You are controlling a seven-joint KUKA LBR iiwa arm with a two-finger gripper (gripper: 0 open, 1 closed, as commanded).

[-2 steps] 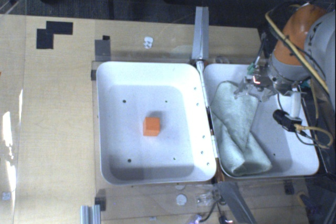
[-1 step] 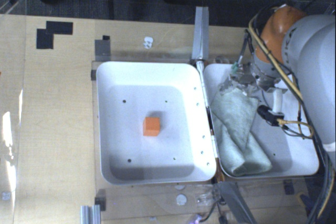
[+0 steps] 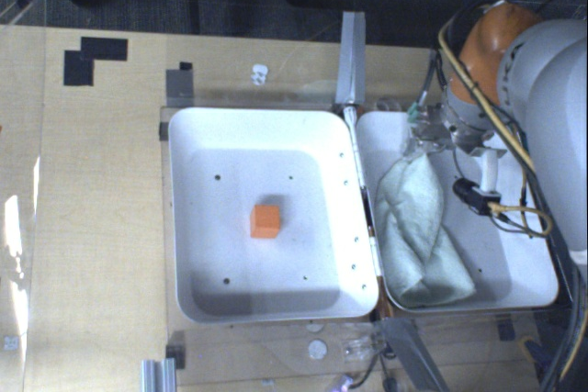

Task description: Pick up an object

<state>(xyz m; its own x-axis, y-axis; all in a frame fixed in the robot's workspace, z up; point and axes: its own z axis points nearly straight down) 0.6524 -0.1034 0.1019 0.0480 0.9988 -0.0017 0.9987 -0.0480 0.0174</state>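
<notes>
Along the left wall of the right bin (image 3: pixel 519 285) a grey cloth (image 3: pixel 418 225) is heaped, its top peaked under the end effector (image 3: pixel 425 135) — perhaps pinched, but that cannot be told. An orange cube (image 3: pixel 265 221) is seen mid left bin (image 3: pixel 207 275).

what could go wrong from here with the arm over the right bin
1. The gripper is at the top end of the grey cloth, which is limp and bunched. A pinch may catch just one fold and slip off on lifting.
2. The cloth lies close to the left wall of the right bin, so it might drag over the rim.
</notes>
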